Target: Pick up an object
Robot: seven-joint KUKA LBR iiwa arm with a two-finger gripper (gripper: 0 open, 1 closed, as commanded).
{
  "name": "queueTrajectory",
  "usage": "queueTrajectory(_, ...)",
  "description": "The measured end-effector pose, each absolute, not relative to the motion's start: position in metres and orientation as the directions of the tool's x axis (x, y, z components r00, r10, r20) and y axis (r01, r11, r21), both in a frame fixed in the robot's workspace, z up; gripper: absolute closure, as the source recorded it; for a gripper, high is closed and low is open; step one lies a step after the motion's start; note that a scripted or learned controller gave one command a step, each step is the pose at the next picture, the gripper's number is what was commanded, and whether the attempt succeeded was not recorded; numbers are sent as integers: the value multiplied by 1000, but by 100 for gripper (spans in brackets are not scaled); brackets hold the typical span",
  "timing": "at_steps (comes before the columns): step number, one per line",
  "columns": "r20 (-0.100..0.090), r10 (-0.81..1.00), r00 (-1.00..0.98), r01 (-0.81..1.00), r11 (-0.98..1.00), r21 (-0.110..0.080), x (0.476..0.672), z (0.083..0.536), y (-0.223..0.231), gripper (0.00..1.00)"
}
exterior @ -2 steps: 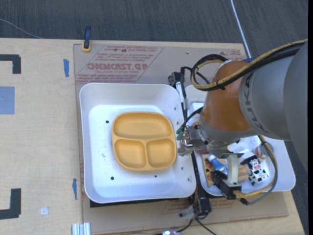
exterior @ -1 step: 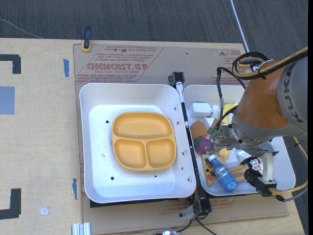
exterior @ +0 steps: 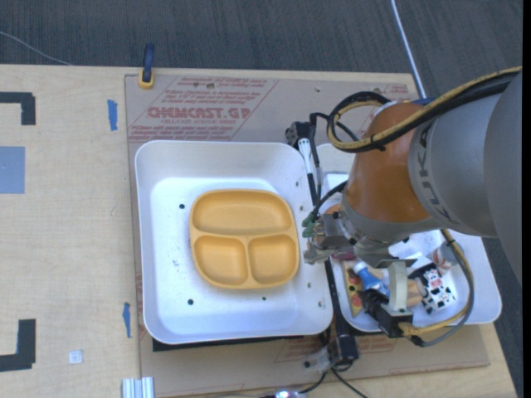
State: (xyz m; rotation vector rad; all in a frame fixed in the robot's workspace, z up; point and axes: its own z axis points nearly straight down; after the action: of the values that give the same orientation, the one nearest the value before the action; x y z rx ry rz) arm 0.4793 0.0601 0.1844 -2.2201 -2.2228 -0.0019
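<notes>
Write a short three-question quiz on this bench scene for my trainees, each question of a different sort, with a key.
1. True or false: the yellow divided plate lies in the left bin.
2. How many compartments does the plate have? A) two B) three C) four
3. Fill in: the arm hangs over the ____ bin, above a clutter of small objects.

Key: 1 true. 2 B, one long compartment above two smaller ones. 3 right; the right bin is largely covered by the arm.
</notes>
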Motion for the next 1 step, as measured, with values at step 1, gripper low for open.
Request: queueTrajectory(1,0,1000,1,1000,-1,0,480,185,-12,100)
